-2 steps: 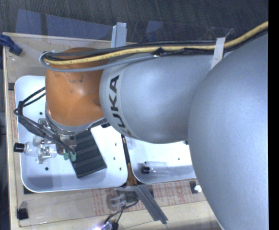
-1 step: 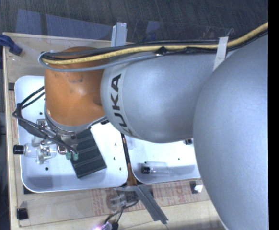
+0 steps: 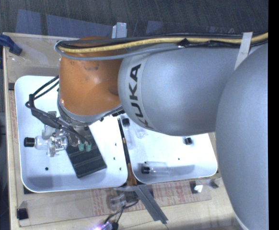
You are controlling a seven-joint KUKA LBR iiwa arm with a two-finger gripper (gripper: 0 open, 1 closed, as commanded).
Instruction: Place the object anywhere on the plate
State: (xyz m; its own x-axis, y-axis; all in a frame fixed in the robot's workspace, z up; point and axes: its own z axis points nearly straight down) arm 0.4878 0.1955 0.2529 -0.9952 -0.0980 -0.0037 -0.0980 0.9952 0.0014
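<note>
My gripper point(image 3: 87, 163) hangs below the orange wrist band, low over the front half of the left bin point(image 3: 24, 95). It appears as a dark ribbed block tilted toward the bin's front edge. Nothing can be made out in its grasp. A clear tube-like object point(image 3: 157, 168) with a dark end lies near the front wall of the right bin point(image 3: 206, 169). A small black piece point(image 3: 188, 141) rests further back in that bin. The arm's grey body hides most of the right bin and the back of the left one.
The two bins meet at a divider point(image 3: 125, 150) just right of the gripper. A blue clamp point(image 3: 7, 43) sits on the bench's back left corner. Metal brackets point(image 3: 144, 202) stick out past the bench's front edge.
</note>
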